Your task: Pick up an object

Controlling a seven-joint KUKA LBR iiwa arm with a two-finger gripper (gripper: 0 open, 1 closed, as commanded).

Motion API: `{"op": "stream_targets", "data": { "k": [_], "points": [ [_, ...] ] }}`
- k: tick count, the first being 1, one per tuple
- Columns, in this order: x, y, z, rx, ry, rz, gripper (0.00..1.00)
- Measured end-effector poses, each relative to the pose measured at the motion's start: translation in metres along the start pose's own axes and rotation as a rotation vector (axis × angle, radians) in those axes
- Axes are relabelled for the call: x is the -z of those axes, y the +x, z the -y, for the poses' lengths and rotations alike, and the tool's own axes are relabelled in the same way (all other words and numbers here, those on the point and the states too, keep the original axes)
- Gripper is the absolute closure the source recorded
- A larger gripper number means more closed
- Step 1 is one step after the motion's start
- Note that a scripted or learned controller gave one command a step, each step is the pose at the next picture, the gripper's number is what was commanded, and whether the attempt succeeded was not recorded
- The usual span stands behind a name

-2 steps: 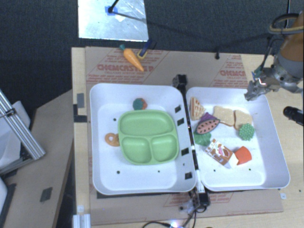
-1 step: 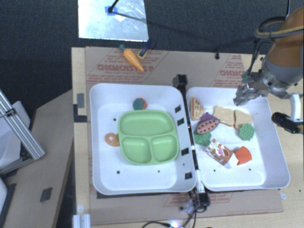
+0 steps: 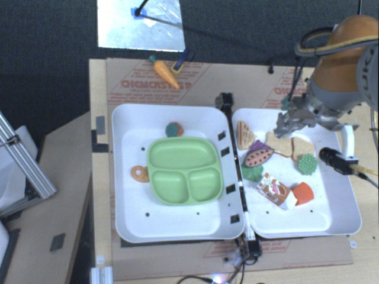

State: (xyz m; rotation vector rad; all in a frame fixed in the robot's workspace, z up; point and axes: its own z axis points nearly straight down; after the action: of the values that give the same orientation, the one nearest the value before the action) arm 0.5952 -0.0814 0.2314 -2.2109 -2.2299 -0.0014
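My gripper (image 3: 283, 129) hangs over the upper part of the right bin (image 3: 337, 218), just above a tan bread-like piece (image 3: 281, 145). Around it lie a striped tan wedge (image 3: 244, 134), a maroon seeded slice (image 3: 259, 156), a dark green leafy piece (image 3: 252, 171), a pale toast slice (image 3: 302, 147), a green bumpy ball (image 3: 307, 164), a red and white box (image 3: 273, 190) and an orange-red block (image 3: 303, 193). Nothing shows between the fingers.
The left bin (image 3: 127, 218) holds a green divided plate (image 3: 182, 169), a small tan ring (image 3: 140, 174) and a teal and red ball (image 3: 174, 129). An orange carrot (image 3: 165, 73) lies on the cardboard behind the bins, below a shiny sheet (image 3: 140, 16).
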Motion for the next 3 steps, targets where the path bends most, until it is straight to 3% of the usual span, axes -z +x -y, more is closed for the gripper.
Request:
{"op": "stream_targets", "data": {
  "k": [3],
  "points": [
    [0.002,0.124,0.08,0.0,0.001,0.0,1.0]
  ]
}}
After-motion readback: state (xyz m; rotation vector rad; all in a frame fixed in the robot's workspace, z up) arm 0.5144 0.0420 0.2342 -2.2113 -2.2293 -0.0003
